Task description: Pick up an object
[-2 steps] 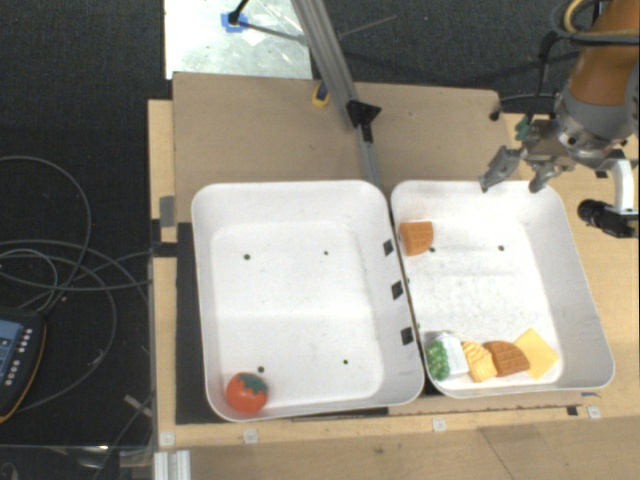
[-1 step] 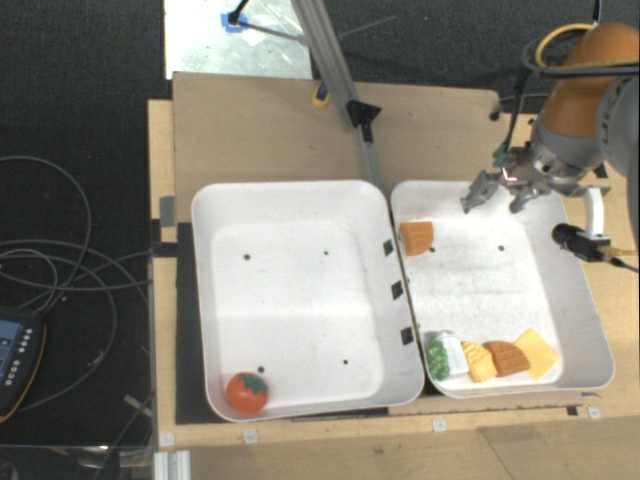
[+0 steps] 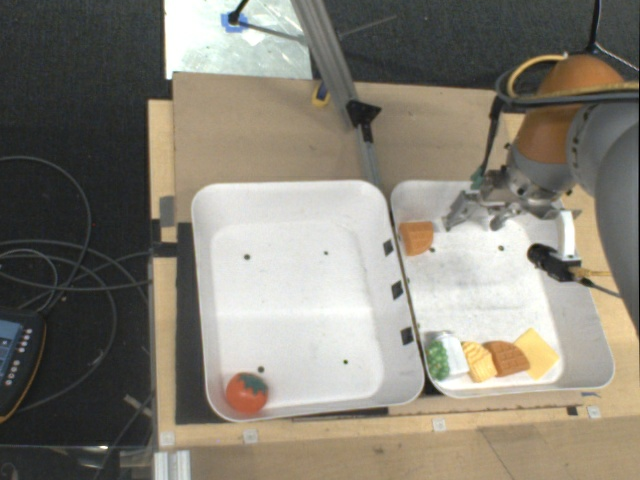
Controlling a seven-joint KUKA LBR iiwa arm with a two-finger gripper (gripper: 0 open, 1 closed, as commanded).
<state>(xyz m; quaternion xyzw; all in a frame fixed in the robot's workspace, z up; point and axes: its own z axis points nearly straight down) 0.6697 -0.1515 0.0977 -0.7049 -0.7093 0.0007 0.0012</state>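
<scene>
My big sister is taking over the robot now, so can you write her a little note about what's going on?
Gripper: over the far part of the right bin, nothing seen between its fingers; open or shut is hard to tell.
Things: orange block by the right bin's left wall, just left of the gripper. Green-and-white item, small yellow piece, brown piece and yellow slab crowd the right bin's near edge. Tomato in the left bin's near-left corner.
Done: nothing picked up yet.
Left: grasp one object and lift it; the orange block looks closest.
</scene>
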